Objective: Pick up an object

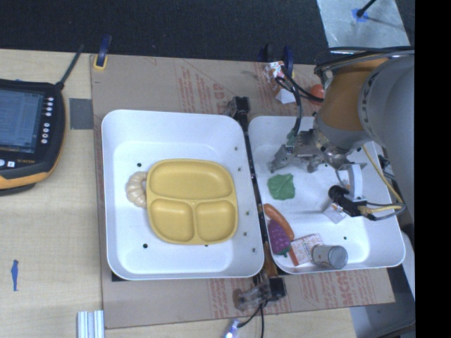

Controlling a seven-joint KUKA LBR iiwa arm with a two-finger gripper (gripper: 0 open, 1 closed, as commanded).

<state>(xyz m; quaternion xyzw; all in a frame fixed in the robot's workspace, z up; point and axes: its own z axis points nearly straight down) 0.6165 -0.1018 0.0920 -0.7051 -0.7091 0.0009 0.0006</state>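
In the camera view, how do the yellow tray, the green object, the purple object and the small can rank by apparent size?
1. yellow tray, clearly largest.
2. green object, purple object and small can: these look nearly alike, so I do not rank them.

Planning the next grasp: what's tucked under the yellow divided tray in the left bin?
A beige, lumpy object sticks out from beneath the yellow divided tray at its left edge, resting on the left bin floor. How far it runs under the tray is hidden, as is anything else beneath.
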